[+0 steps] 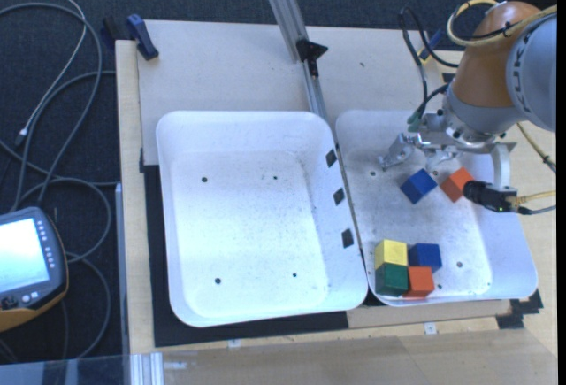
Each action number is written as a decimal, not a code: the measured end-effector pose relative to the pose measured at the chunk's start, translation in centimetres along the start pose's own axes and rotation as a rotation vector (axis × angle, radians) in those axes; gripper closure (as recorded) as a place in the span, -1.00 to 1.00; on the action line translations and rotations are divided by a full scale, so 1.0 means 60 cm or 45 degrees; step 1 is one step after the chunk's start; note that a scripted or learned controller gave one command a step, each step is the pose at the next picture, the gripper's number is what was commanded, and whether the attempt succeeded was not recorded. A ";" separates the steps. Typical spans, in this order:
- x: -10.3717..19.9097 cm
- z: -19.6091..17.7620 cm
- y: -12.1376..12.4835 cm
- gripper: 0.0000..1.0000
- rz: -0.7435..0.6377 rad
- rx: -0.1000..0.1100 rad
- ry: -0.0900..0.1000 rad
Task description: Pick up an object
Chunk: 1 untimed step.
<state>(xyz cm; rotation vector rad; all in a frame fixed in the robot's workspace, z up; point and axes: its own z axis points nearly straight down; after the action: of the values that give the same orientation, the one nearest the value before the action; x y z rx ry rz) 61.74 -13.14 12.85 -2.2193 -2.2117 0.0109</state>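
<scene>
Arm enters from the right, over the right bin (495,273). Gripper (409,150) hangs low above that bin's upper part, metal fingers (390,155) spread apart, nothing between them. A blue cube (418,186) lies just below the fingertips, apart from them; an orange cube (456,184) lies beside it, right. At the bin's near edge, four blocks cluster touching: yellow (391,252), second blue (425,254), green (392,278), second orange (420,281). Left bin (177,131) sits alongside.
</scene>
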 end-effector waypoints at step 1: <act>-0.040 0.051 -0.043 -1.00 -0.001 -0.007 0.000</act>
<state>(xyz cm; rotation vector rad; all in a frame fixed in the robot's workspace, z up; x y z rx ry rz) 59.10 -15.50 9.80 -2.2209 -2.2155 0.0053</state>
